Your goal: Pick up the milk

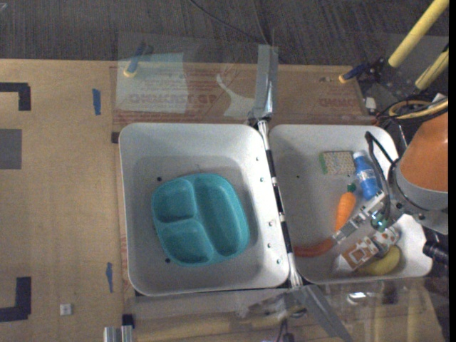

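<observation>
- A teal divided plate lies in the left bin, well away to the left of the tool and not part of this job.
- An orange sausage rests on the floor of the right bin, near the tool on its lower left.
- A carrot stands at a slant just to the left of the tool, very near its fingers.
- A green sponge lies up and left of the tool, with a blue bottle beside it, just above the tool.
- The tool hangs low over the right bin; its fingers appear a little apart, with nothing between them.
- The milk, a small brown and white carton, lies just below the tool, touching or nearly touching a banana on its right.
- Risk, as I judge it: the things are crowded, so a descent slightly off line could close on the carrot or the banana instead.
- The carton lies flat and at a slant; fingers not turned to match its narrow side could push it away or slip off its edges.
</observation>
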You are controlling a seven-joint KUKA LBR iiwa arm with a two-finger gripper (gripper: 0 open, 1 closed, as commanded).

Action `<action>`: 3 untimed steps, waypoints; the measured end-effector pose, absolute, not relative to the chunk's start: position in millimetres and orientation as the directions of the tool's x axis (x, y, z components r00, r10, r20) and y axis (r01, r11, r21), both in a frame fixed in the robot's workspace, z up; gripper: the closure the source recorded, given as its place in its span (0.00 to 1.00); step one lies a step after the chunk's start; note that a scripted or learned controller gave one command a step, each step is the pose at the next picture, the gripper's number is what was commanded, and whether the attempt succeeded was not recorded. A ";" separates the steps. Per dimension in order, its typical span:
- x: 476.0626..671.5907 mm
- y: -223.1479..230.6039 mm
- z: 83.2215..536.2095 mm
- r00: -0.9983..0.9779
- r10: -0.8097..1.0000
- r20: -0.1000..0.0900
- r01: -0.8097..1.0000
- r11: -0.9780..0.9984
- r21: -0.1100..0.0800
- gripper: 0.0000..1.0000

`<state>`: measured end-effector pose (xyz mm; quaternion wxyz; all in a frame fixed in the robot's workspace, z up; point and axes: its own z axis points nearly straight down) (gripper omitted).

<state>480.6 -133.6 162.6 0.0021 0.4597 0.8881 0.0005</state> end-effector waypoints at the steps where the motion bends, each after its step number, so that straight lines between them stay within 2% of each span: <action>1: 482.2 -153.3 88.5 -0.677 0.736 -0.005 0.736 0.677 0.006 0.00; 2: 510.4 -137.6 195.5 -0.833 0.554 -0.007 0.554 0.833 0.003 0.00; 3: 493.7 -183.9 114.6 -0.910 0.414 -0.027 0.413 0.910 0.007 0.00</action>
